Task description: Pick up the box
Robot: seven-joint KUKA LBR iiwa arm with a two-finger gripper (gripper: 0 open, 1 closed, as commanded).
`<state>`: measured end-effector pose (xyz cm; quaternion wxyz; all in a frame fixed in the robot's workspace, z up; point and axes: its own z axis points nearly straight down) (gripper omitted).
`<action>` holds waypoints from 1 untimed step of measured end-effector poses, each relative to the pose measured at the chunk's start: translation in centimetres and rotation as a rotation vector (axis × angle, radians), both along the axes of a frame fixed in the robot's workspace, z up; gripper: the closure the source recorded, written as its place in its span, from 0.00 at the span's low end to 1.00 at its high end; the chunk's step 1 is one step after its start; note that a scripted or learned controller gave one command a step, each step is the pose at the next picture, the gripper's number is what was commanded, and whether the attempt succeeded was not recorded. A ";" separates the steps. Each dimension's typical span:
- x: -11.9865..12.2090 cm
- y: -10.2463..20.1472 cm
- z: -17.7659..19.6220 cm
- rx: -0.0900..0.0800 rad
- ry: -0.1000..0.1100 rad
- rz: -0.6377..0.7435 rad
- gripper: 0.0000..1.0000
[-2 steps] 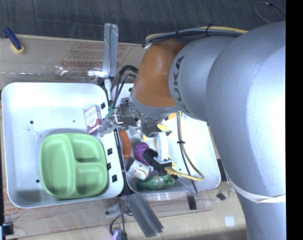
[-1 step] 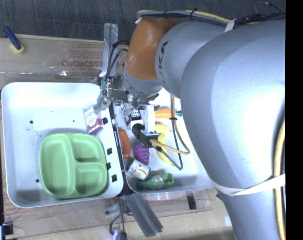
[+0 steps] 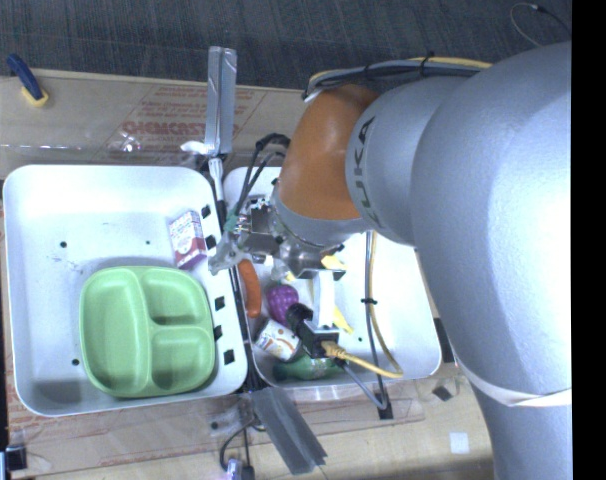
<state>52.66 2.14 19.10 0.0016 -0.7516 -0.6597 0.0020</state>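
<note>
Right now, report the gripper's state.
Gripper: cannot be told; it is low over the right bin. The small red and white box lies in the left bin.

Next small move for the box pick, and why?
Probably shift the gripper toward camera-left, to sit over the box. The box lies in the left bin beside the green divided tray, while the gripper hangs over the right bin, near the carrot.

I had open floor in the upper half of the shallow white left bin; a green divided plastic tray filled the lower half, and the small red-and-white box stood close to the right wall.
</note>
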 end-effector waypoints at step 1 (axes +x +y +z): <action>-5.1 -6.9 0.0 0.000 -0.001 0.016 0.00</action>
